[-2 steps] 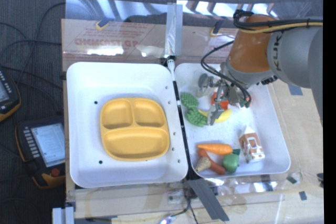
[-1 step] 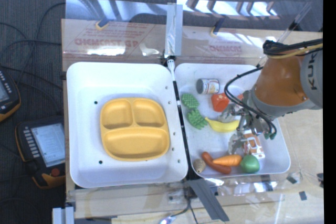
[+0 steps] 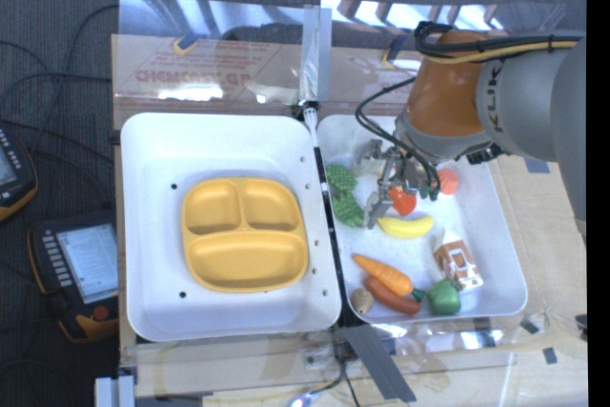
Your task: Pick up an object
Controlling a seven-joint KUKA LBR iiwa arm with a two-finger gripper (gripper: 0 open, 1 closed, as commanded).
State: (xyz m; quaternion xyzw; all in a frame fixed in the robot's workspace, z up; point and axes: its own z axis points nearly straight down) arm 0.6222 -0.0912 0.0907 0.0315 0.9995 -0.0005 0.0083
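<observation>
Lying loose in the right bin [image 3: 510, 286] near its middle, the tomato [image 3: 404, 201] sits just above the banana [image 3: 405, 226], likely the nearest target. The end effector [image 3: 398, 189] hangs right over it, seemingly touching; whether it grips the tomato I cannot tell. Carrots [image 3: 383, 274] lie toward the bin's front edge.

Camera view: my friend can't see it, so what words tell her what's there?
A grey and orange robot arm's claw hangs low in the right bin over toy food: banana, carrot, green leafy piece. The left bin holds a yellow divided tray.
</observation>
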